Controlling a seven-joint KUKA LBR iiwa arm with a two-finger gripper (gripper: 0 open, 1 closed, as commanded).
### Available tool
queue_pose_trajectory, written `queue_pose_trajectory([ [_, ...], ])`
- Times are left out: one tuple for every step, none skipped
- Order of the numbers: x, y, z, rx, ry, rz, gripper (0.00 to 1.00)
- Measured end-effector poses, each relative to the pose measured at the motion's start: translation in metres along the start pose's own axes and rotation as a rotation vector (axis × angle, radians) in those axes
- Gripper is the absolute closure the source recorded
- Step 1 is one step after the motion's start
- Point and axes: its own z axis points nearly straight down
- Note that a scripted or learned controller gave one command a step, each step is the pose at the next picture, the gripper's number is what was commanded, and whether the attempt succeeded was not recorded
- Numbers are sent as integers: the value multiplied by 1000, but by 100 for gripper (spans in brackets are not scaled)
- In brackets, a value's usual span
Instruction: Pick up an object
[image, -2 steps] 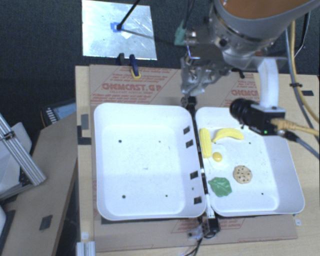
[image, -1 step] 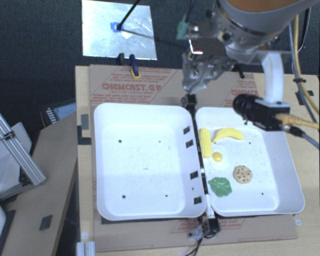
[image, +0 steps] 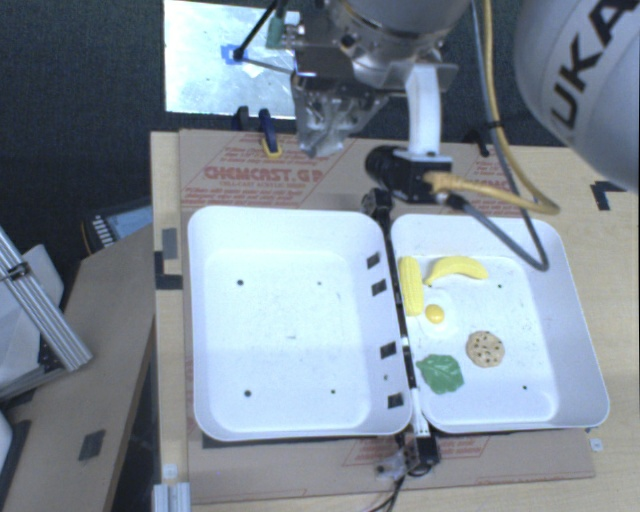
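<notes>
Right white bin (image: 570, 330): yellow banana (image: 457, 268), yellow corn cob (image: 410, 284), small yellow ball (image: 435, 313), tan dark-speckled cookie (image: 485, 348), green leaf (image: 440, 373). Left bin (image: 215, 300) is white with dark dots.

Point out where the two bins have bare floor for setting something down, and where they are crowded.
The left bin has bare floor wall to wall. In the right bin, the strip along the right wall is free. Crowding is near the divider: corn cob, banana, yellow ball, cookie, green leaf.
</notes>
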Motion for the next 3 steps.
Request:
queue_pose_trajectory([
  [-2, -2, -17, -8, 4, 0, 100],
  [-1, -2, -28, -10, 5, -2, 100],
  [-1, -61, 97, 10, -3, 0, 100],
])
